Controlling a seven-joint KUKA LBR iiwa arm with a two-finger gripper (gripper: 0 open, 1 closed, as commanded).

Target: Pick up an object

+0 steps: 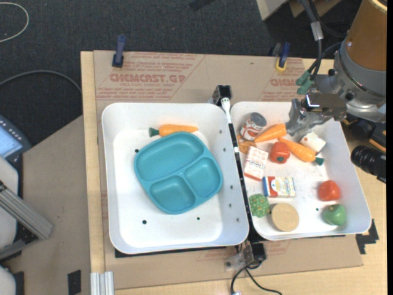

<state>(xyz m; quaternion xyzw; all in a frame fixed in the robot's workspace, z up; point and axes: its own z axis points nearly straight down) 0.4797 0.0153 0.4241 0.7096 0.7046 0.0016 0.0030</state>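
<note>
My gripper [299,125] hangs over the back of the right bin [356,183], just above and behind two orange carrots [271,133] [301,150] and a red tomato [280,153]. A small white block [313,142] lies just right of it. Other toy foods in that bin are a can [253,126], a white carton [256,163], a juice box [278,187], broccoli [259,205], a round cookie [285,217], a red apple [329,190] and a green pepper [334,214]. Nothing is visibly held.
The left bin [120,183] holds a teal divided plate [178,172] and another carrot [175,129] behind it. A black clip [222,94] sits at the back where the bins meet. Cables and the arm's grey body [362,72] crowd the right rear.
</note>
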